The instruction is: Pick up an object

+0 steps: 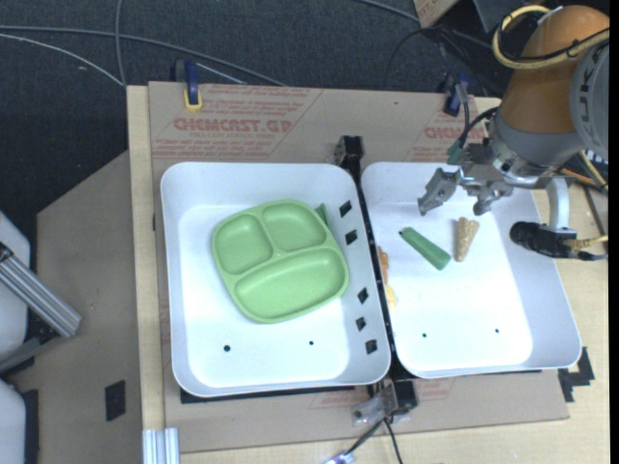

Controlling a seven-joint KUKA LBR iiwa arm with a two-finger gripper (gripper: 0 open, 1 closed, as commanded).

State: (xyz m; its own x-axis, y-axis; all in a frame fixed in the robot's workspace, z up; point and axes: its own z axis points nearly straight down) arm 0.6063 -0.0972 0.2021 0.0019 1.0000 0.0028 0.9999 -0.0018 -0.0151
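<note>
While the arm (542, 85) reaches in from the upper right, its gripper (459, 193) hangs low over the right bin (484, 327), fingers apart and apparently holding nothing. Just below lie a green stick (425, 247) and a tan cone (466, 238). A green plate (280, 261) fills the left bin (193, 336).

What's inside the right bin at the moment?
In the right bin: a green stick, a tan cone-shaped piece beside it, and something orange at the left wall, partly hidden by the divider. The gripper hovers above, open, holding nothing.
</note>
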